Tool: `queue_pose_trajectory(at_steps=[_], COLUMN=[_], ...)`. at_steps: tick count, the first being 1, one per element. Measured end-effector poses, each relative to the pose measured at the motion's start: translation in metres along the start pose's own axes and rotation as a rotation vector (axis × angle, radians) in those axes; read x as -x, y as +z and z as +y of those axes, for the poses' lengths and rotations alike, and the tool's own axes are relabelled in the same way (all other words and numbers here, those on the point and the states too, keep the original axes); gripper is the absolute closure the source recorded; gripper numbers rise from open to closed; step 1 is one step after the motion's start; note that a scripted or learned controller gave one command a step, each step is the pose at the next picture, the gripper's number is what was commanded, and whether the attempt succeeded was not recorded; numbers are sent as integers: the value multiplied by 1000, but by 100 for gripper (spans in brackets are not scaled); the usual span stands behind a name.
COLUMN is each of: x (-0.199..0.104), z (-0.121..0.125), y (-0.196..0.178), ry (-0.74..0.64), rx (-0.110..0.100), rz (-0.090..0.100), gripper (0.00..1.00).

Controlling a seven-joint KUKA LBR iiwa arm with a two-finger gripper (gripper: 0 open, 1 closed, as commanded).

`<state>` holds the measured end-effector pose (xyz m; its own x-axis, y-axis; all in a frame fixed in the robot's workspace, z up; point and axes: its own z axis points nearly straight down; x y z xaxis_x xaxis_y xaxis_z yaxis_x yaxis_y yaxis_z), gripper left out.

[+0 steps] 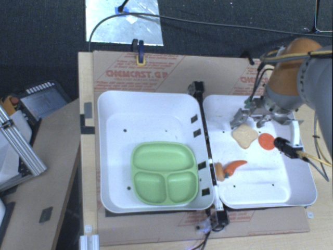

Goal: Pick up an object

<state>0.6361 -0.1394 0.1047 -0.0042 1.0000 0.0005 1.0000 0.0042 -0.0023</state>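
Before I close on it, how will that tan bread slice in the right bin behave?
The bread slice looks flat and lies low on the right bin floor, so it may slide instead of lifting. It looks like a light, stiff toy. The red disc lies just beside it and could get nudged.

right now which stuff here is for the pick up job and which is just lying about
For the job:
- pincer, over the right bin
- beige bread-like piece just below it
- red round piece
- orange carrot-like piece

Just lying about:
- green divided tray in the left bin
- yellow clamp on the board
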Motion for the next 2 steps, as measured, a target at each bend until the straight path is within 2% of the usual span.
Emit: queue_pose_trajectory(at_steps=[1,2], x=[1,2], z=[2,3], y=[-15,-59], ry=[-1,1], rx=[7,8], rz=[-2,-2], gripper=[100,100])
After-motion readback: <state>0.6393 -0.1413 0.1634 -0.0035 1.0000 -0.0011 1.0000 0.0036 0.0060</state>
